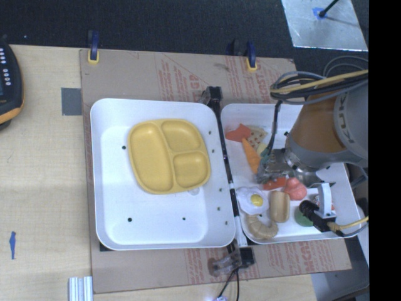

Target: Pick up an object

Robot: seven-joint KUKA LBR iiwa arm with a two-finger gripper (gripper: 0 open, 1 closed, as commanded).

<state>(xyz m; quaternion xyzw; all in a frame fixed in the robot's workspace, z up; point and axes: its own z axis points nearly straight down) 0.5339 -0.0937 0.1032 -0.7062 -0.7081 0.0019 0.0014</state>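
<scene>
The right bin (233, 119) holds several toy foods. An orange carrot (251, 155) lies by its left wall, with a red wedge (237, 133) and a pale cheese-like piece (255, 134) behind it. Toward the front are a fried egg (254, 200), a tan bun (279, 205), a tan peanut-shaped piece (261, 228), a red-pink piece (293, 185) and a dark green piece (306, 218). My gripper (274, 166) is down inside this bin, right of the carrot and just above the red-pink piece. The wrist hides what lies under it.
The left bin (100, 168) carries a yellow divided plate (169, 155). Black and yellow cables (313, 80) loop over the right bin's back edge. A black and orange device (9, 80) sits at the bench's far left. Blue clamps (93, 46) hold the cardboard base.
</scene>
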